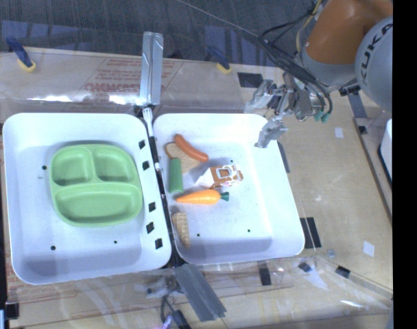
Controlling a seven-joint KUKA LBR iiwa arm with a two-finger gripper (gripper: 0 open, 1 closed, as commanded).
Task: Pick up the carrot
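carrot (198, 197) in right bin (280, 218) | hand (270, 134) above (far corner)

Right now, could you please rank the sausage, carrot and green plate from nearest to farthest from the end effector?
1. Sausage, top of the right bin, nearest the end effector.
2. Carrot, mid right bin.
3. Green plate, left bin.

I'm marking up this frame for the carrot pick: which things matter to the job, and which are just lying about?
Matter: carrot; gripper; right bin.

Lying about: sausage; green stick; bread slice; orange-and-white toy; green divided plate; left bin.
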